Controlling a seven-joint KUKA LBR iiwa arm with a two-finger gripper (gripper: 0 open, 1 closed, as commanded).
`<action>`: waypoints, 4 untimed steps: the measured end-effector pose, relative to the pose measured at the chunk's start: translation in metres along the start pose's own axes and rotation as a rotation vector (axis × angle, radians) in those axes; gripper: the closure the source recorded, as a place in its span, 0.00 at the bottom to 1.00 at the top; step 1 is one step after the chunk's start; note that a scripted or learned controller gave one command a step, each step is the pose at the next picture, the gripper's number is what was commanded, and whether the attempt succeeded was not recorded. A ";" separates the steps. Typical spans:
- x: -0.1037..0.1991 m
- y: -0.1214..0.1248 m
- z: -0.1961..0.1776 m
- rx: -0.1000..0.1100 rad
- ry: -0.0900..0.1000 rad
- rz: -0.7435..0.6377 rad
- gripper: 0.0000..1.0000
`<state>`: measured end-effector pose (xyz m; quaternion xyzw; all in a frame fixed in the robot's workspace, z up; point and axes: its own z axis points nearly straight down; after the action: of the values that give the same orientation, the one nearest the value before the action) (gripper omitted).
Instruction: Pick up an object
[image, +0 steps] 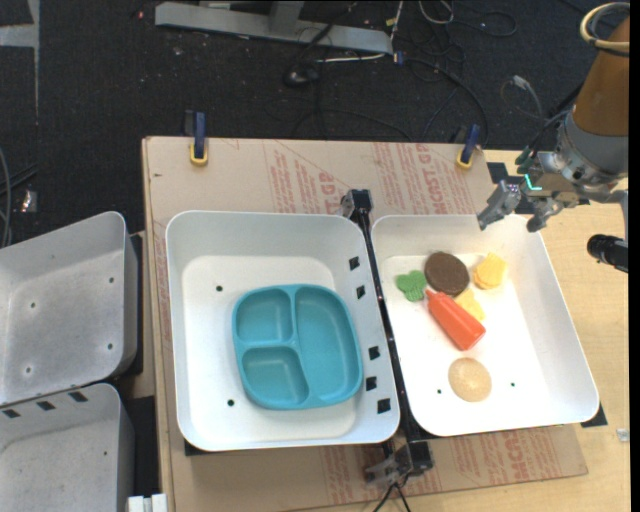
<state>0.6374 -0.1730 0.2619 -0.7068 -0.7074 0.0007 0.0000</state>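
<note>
Right bin (560, 395): brown disc (446, 272), orange carrot (456, 319), green piece (411, 285), yellow pieces (489, 271), tan round (469, 379). Left bin (190, 300): blue divided tray (296, 345). Jaws (515, 209) spread apart, grasping nothing, above right bin's far edge.

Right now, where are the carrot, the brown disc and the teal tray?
carrot (456, 320): camera view, middle of its orange body.
brown disc (446, 272): camera view, centre of its top face.
teal tray (244, 322): camera view, left rim.
</note>
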 end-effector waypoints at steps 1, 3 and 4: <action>0.000 0.000 -0.001 -0.002 0.000 0.000 0.00; 0.006 -0.006 0.126 0.005 0.002 0.001 0.00; 0.007 -0.006 0.172 0.001 0.001 0.001 0.00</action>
<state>0.6311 -0.1661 0.0899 -0.7072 -0.7071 0.0008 0.0008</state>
